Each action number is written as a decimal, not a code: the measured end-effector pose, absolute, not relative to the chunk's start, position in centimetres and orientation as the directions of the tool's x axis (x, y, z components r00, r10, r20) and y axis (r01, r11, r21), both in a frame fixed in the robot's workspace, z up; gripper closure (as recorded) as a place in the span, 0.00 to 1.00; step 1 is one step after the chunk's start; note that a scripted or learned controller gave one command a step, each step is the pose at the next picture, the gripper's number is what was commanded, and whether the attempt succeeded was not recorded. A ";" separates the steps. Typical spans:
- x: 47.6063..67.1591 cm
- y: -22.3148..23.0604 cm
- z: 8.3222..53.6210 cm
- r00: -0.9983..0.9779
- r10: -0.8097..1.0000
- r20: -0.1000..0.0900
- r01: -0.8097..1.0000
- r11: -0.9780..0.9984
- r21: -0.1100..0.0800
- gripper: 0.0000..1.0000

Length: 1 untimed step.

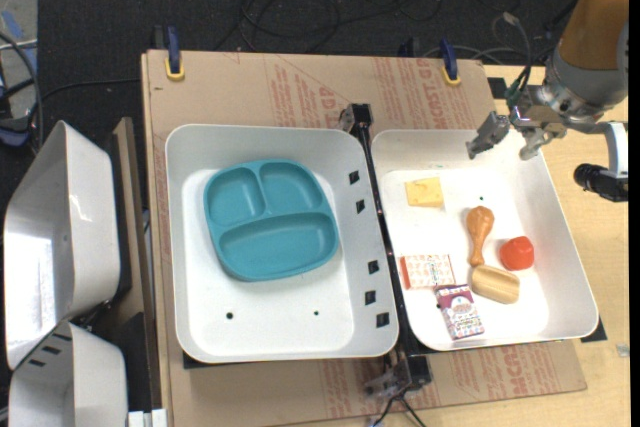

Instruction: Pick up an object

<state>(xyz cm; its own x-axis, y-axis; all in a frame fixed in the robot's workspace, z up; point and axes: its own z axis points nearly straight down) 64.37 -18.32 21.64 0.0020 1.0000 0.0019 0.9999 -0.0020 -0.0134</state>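
My gripper (508, 144) hangs over the far edge of the right bin (560, 215), its two fingers spread open with nothing between them. Below it in that bin lie a yellow cheese slice (424, 192), a tan drumstick (480, 231), a red tomato-like piece (517, 253), a tan bread roll (495, 284), a small red-and-white card (427, 271) and a small pink-and-white carton (459, 311). The cheese slice is the closest item, down and to the left of the gripper.
The left bin (190, 315) holds a teal divided plate (269, 218). Black clips line the seam between the bins (372, 245). Grey containers (55, 235) stand left of the bench. Cables lie on the dark floor behind.
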 end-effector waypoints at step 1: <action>64.7 -18.3 22.5 -0.001 1.000 -0.001 1.000 0.001 0.000 0.00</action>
<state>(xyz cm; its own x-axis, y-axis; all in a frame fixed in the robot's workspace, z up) 64.66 -18.26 22.55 -0.0009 1.0000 -0.0009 1.0000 0.0009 0.0003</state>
